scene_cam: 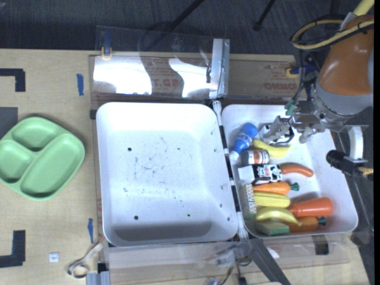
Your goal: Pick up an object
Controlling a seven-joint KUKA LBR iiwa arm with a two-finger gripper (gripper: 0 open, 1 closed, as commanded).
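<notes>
The pincer (284, 129) hangs low over the right bin (344, 218), beside a yellow banana (270, 148); whether it is released or clenched cannot be told. Nothing appears lifted, so the pick looks not yet done. The left bin (160, 171) sits alongside. Toy food crowds the right bin: carrots (312, 206), a blue bottle (244, 136).

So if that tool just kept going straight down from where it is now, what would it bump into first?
Most likely the yellow banana lying right under the tool in the right bin, with the blue bottle just beside it. Depth is hard to judge from this slanted view, so it may touch the bin floor instead.
</notes>
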